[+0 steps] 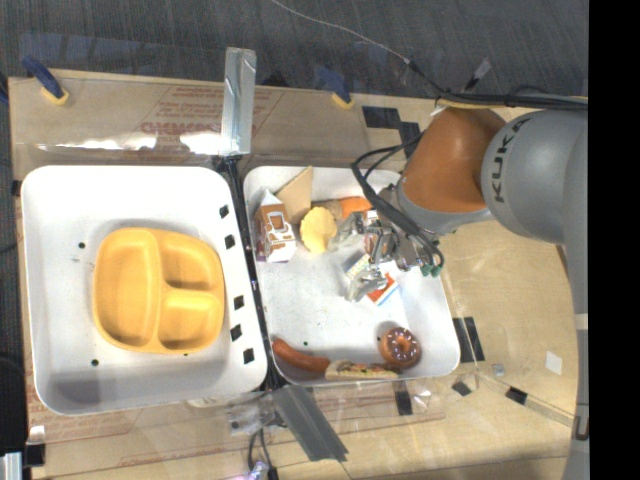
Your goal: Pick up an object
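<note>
Two white bins sit side by side on the worktop [500,268]. The left bin [50,268] carries a yellow tray [158,290] with three compartments, lying near its middle. The right bin [300,298] carries a scatter of small things. Along its far side lie a tan triangular piece [296,190], a small carton [275,234] with brown and white print, a pale yellow lump [318,229] just beside the carton, and an orange piece [352,207] just beyond the lump. Near the front edge lie a sausage [298,357], a brown doughnut [400,345] and a flat strip [362,370] between them, close against the rim.

The arm [530,173] reaches in from the right, its orange band [447,163] over the bin's far right corner. The gripper [378,253] hangs low over the right half of the right bin, above a crinkled clear wrapper [357,268] with a red and white packet [380,288] beside it. Black cables loop around the wrist. I cannot tell how the fingers stand: they blend into the wrapper and cabling, and whether anything is between them cannot be made out. The other things in the bin lie apart from the gripper
</note>
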Tool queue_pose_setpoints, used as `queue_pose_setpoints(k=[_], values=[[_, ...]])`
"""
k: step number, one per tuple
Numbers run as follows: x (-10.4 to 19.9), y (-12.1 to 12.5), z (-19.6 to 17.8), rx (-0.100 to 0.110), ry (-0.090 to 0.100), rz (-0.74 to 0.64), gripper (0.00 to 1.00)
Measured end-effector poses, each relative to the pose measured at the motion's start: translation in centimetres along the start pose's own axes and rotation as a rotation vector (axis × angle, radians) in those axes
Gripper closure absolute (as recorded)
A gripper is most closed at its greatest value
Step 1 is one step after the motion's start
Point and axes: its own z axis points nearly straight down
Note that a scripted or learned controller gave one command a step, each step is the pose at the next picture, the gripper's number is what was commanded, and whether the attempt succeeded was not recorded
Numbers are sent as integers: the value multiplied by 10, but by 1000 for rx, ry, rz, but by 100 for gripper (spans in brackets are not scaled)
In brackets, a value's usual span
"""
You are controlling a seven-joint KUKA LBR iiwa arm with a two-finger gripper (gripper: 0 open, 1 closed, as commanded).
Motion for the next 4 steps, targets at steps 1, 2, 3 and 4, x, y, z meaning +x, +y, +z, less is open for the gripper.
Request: queue_pose_setpoints(k=[1,2,3,4], values=[[-64,-9,1,-7,32,22,0],[-32,-16,0,-2,0,103,0],[-28,16,2,-2,5,309,0],[14,25,2,-1,5,569,0]])
